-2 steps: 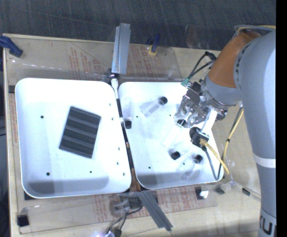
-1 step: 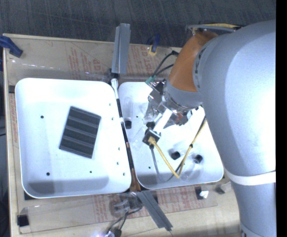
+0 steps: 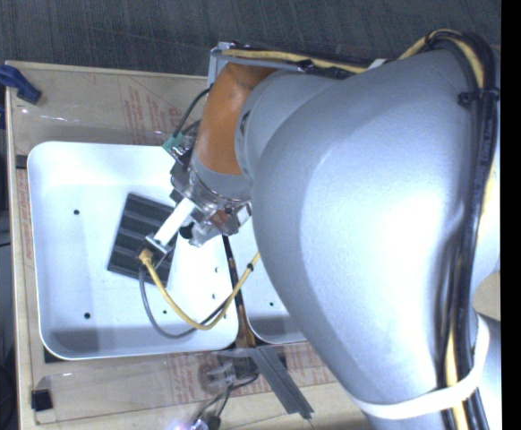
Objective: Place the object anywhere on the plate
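Observation:
A dark grey ribbed rectangular slab (image 3: 137, 234) lies flat in the left bin (image 3: 64, 177), right of the bin's middle and turned at a slant. My gripper (image 3: 209, 220) hangs over the right side of this bin, just right of the slab's right edge, beneath the orange wrist band (image 3: 217, 124). Whether it touches the slab cannot be told. The big grey arm body (image 3: 368, 231) covers nearly all of the right bin and whatever lies in it.
A sliver of the right bin's near rim (image 3: 274, 334) shows under the arm. The wooden bench border (image 3: 108, 106) runs around the bins. A blue clamp (image 3: 17, 81) sits at the far left corner, and a metal bracket (image 3: 260, 379) at the near edge.

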Controlling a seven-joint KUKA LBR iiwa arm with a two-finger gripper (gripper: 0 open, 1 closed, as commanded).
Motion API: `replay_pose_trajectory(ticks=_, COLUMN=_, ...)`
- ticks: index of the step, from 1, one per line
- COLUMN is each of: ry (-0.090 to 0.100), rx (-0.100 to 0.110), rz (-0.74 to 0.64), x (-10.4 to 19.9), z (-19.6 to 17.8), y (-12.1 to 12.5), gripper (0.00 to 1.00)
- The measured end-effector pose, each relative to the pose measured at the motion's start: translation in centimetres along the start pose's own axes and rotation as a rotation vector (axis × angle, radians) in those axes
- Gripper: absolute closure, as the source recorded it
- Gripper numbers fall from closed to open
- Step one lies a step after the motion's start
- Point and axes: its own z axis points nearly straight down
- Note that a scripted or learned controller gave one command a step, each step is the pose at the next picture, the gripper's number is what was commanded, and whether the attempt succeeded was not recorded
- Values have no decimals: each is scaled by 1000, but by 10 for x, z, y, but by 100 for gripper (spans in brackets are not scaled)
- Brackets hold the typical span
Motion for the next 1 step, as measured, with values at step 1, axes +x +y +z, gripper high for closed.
replay_pose_trajectory(ticks=1, ry=1, rx=1, rz=287, x=6, z=0, y=80, gripper=100)
